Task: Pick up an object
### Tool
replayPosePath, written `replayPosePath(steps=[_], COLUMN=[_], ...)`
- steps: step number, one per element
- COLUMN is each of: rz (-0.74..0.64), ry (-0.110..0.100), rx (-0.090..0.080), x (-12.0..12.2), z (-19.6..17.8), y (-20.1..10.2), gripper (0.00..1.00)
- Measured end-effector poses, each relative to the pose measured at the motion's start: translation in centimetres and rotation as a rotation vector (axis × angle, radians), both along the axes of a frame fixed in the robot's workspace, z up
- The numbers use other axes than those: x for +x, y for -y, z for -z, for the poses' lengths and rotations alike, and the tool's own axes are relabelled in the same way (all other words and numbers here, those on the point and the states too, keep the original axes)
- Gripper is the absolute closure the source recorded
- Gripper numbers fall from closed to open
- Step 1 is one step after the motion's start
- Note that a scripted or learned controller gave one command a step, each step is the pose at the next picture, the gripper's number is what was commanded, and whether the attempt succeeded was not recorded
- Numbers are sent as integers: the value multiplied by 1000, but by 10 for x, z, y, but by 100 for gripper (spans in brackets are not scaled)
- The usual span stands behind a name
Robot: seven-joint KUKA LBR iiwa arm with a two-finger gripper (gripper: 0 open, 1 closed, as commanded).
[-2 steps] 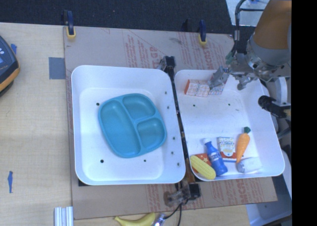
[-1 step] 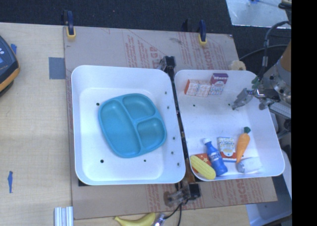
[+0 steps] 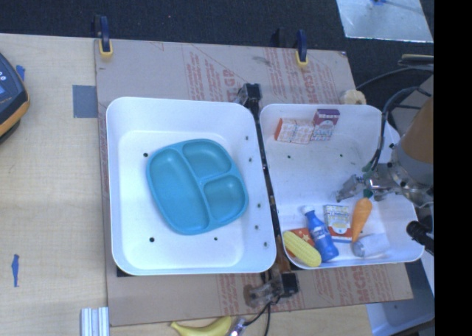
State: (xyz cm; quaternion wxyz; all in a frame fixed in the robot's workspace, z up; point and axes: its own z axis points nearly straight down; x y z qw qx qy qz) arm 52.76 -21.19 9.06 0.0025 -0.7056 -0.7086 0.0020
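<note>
Pale wood-grain bench carries a sheet of brown cardboard with two shallow, glossy white bins; the left bin holds a smooth blue plate split into three compartments. At the right bin's near edge lie a tapered orange carrot, a blue bottle, a yellow corn cob and a flat packet. The gripper hangs just above the carrot's top, its thin metal fingers spread apart with nothing between them.

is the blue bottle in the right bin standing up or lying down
Lying down. The blue bottle rests on its side on the right bin floor, white cap toward the bin's middle, between the corn cob and the carrot.
</note>
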Motion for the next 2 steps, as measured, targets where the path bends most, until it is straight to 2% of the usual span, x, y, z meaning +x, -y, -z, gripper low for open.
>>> replayPosePath(steps=[1,2], rz=[0,2], ry=[5,4], rx=[0,0], x=[103,4], z=[-2,-72], y=[-24,-12], gripper=[0,0])
